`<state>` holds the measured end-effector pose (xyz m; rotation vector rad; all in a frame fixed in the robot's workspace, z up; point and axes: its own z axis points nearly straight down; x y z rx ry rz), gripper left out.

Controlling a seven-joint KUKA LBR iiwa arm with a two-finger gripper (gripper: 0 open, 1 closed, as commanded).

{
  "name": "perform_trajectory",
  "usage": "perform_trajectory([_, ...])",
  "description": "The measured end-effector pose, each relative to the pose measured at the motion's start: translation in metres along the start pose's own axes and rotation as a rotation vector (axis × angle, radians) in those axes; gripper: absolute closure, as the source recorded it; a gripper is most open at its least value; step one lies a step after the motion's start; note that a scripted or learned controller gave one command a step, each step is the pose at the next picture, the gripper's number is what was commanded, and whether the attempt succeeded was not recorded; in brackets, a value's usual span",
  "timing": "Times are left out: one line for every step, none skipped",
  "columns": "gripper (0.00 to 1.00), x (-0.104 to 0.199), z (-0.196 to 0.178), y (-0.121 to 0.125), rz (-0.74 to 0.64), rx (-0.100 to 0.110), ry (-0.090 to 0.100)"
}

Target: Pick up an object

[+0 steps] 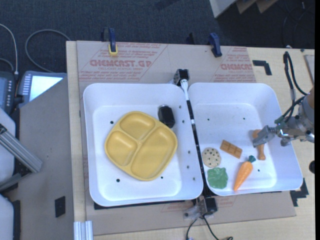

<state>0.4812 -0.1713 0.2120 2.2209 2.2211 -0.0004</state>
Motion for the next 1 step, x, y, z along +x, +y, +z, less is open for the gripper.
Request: perform_trajectory([0.00,-0.0029,0.0596,0.0048,0.000,0.002,0.002])
